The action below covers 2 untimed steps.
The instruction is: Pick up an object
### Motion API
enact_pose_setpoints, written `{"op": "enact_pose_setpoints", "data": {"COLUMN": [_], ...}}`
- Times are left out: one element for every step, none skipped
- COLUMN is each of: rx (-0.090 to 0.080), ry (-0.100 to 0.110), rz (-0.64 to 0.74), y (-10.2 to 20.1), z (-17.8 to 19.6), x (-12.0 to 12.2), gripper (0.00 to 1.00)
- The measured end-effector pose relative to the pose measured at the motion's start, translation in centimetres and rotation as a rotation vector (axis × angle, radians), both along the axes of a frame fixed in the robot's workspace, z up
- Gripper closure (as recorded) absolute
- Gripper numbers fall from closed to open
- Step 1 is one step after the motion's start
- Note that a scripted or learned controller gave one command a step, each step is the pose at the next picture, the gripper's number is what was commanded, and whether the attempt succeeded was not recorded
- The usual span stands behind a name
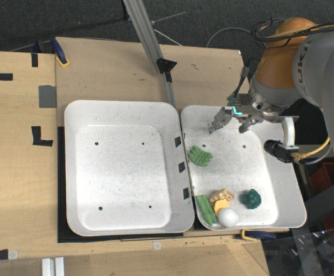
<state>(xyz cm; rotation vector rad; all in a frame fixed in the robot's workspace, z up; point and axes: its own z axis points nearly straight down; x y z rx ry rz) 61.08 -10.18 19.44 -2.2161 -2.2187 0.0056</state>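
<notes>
**Operator:** State the main failure risks, largest item first.

**Technician:** The table [115, 68] carries two white bins. The left bin [124, 165] holds no graspable item, so any descent there would yield nothing. The right bin [270, 171] holds all candidates. The arm [293, 62] enters from the right, and the hand [231, 121] hovers above the far end of the right bin with its fingers spread and nothing between them. In my judgement a straight descent from this position would meet bare bin floor, since no object lies directly beneath it.

**Operator:** And the objects?

**Technician:** The light green ridged piece [200, 155] lies nearest the hand, alone, close to the divider between the bins; a grasp there could strike the bin wall. The dark green lump [250, 199] sits apart, near the front. The green strip [206, 209], tan item [220, 198] and white ball [228, 217] are touching in the front corner. A grasp there could push them aside, pinch two at once, or roll the ball away.

**Operator:** What cannot be verified?

**Technician:** Hand height above the bin floor cannot be read from this slanted view. The tan item's shape is unclear. The ball partly overlaps its neighbours, and the arm is cut off at the frame edge.
</notes>
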Motion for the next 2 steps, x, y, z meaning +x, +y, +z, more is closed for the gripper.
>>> {"op": "enact_pose_setpoints", "data": {"rx": [-0.001,-0.002], "ry": [-0.004,0.000], "rz": [0.001,0.001], "y": [0.0,0.3], "z": [0.2,-4.3], "x": [0.1,0.5], "gripper": [0.00,0.00]}}
